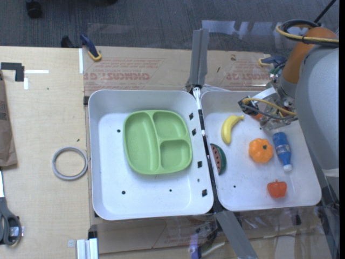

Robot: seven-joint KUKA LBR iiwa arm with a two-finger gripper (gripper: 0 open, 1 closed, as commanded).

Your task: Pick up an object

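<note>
Hovering over the right bin's [302, 198] far right corner, the hand [265, 112] is tangled in cables, its grip impossible to tell; banana [230, 127], orange [261, 150], bottle [282, 150] and tomato [276, 189] lie below

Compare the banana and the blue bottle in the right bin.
The banana is yellow and curved; the blue bottle is straight with a white cap. The banana lies toward the bin's left side, near the watermelon slice; the bottle lies to the right, beside the orange. Both lie flat in the right bin.
</note>
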